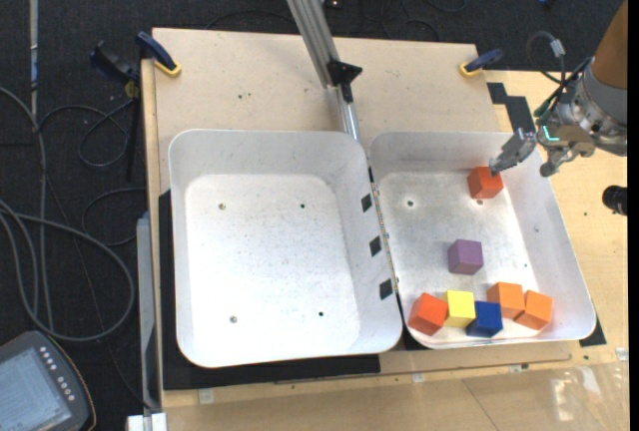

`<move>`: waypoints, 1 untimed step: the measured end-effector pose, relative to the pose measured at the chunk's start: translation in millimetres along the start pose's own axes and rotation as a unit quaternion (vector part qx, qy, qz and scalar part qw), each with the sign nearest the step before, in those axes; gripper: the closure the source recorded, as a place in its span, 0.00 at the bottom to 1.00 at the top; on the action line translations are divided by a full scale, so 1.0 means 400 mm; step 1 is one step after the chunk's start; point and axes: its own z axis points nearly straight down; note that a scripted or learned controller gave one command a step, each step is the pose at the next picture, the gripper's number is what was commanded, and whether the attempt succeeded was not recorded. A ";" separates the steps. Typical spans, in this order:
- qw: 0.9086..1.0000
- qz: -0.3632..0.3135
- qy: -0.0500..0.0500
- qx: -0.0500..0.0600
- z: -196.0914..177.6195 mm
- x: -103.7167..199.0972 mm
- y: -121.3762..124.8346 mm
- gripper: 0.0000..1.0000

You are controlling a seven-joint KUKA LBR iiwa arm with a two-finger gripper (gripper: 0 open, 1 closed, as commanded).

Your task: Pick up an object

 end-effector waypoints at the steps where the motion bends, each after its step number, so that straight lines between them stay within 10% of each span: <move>1: 1.000 -0.001 -0.001 -0.002 -0.007 0.001 0.002 0.00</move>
